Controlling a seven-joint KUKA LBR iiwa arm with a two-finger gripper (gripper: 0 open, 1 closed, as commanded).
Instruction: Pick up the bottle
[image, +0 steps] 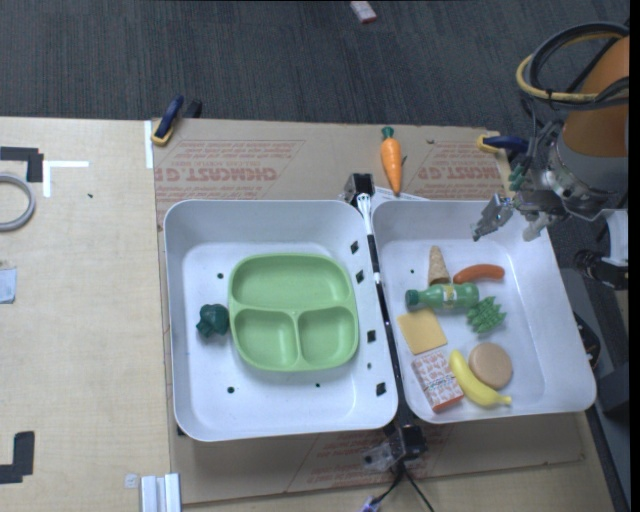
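Above the right bin's (560, 290) far right corner the gripper (510, 218) hung, fingers (490, 218) spread apart, nothing between them. Arm (595, 120) came in from the right, orange band visible at the top.

Bottle (443, 297) was green, lay on its side near the middle of the right bin, cap end pointing left. It was well apart from the gripper, down and to the left of it. Cone (439, 265) sat just beyond the bottle, almost touching. Sausage (478, 272), red, lay to the right of the cone. Green leafy piece (486, 315) sat just beside the bottle's right end. Cheese slice (422, 330) lay just below the bottle. Red-and-white box (436, 380) sat at the near side, banana (477, 382) beside it, brown round bun (491, 365) touching the banana.

Left bin (190, 350) held a green divided tray (295, 312), three compartments, nothing in them. Broccoli (212, 320) sat just left of the tray, on the bin floor.

Carrot (390, 158) lay on the cardboard (230, 165) beyond the bins, outside both. Blue-and-yellow clamp (168, 120) sat at the cardboard's far left corner, another clamp (500, 145) at the far right near the gripper.
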